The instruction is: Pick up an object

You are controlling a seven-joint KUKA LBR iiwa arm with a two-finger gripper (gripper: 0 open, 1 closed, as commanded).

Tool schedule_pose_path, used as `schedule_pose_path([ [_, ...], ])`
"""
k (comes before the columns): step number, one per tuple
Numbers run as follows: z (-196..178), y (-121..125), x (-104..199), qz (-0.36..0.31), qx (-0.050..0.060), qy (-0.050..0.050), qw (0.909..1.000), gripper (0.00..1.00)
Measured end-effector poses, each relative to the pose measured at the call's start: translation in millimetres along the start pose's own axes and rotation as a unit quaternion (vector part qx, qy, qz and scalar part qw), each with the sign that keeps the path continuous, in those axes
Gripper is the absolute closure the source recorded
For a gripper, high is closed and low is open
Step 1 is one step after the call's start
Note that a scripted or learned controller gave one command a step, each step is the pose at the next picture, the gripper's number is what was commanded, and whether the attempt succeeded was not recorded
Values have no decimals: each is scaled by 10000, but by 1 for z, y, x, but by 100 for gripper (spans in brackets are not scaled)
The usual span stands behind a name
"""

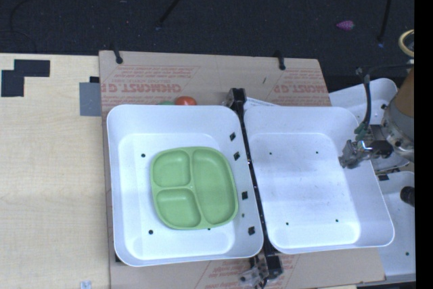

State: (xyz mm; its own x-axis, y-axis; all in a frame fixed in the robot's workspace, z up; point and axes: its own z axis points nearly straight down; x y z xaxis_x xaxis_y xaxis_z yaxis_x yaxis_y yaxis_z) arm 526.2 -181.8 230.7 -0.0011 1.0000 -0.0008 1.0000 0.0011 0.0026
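1. Cardboard [203, 81] under the bins has red print, upside down and mirrored, can't make it out.
2. Green divided plate [194, 187] lies flat in left bin [128, 139], long axis roughly toward the back-left corner.
3. Gripper [352, 153] hangs over right bin's [304, 227] right edge, jaws too blurry to call.

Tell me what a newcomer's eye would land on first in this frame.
The green divided plate stands out, lying flat in the left bin. At the right bin's right rim hangs the end effector, with nothing visibly in it. A small red-orange object peeks out behind the left bin's far edge.
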Motion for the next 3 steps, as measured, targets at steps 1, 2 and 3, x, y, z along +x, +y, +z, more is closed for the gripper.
schedule_pose_path([
  [1, 3, 20, 61, -26, 20, 19, 10000, 100],
  [2, 8, 33, 102, -10, 23, 9, 10000, 100],
  [3, 9, 41, 146, -9, 24, 11, 10000, 100],
])
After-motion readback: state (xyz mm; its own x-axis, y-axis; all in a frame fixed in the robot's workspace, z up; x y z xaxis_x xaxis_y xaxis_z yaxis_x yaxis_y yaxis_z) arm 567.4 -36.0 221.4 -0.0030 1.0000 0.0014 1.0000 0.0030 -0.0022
